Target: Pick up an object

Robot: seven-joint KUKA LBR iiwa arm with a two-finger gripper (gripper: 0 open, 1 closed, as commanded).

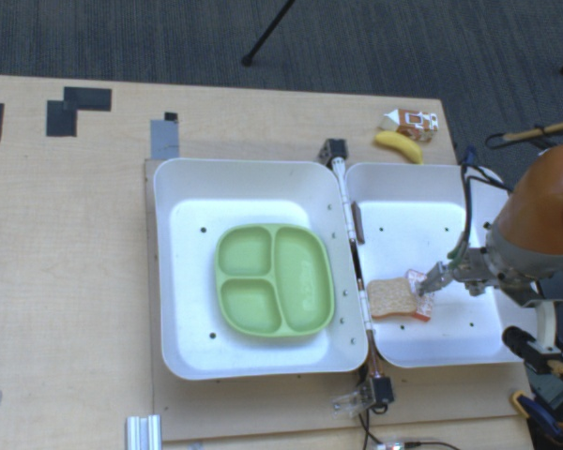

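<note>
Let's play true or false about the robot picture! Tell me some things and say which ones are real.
1. The green plate sits in the left bin. True.
2. The banana lies inside the right bin. False: it lies on the bench, beyond the bins.
3. The gripper is over the right bin, by the slice of bread. True.
4. The plate has two sections. False: it has three.

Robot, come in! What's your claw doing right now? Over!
Gripper low in right bin, at the sandwich. Grip unconfirmed. Green plate sits in left bin. Nothing in the way.
</note>
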